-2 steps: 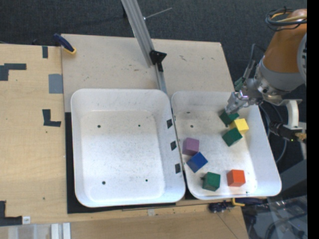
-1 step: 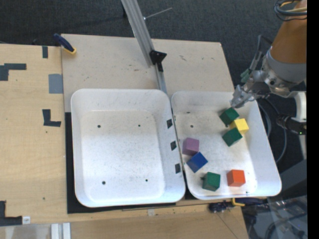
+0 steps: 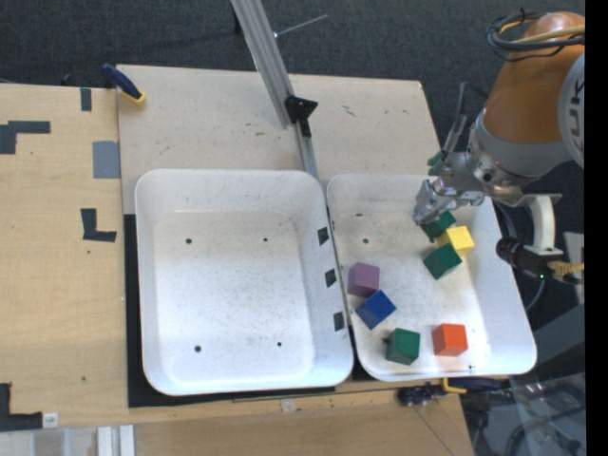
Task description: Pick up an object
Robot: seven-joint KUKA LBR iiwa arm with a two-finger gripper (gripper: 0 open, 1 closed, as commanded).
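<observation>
a dark green block (image 3: 438, 224) lies in the right bin (image 3: 503, 350), touching a yellow block (image 3: 460, 237). the gripper (image 3: 432, 205) sits right above the green block, likely targeting it; i cannot tell its opening or any hold.

The arm (image 3: 532, 93) is bulky and rounded, its upper part a glossy orange shell with a grey section beneath it. Dark letters mark the pale grey casing at the arm's right side, cut off by the frame. Thin black cables loop over the top of the orange shell, and another runs down its left side. The gripper (image 3: 435, 202) is small, of grey metal, with a bit of green at its upper edge.
</observation>
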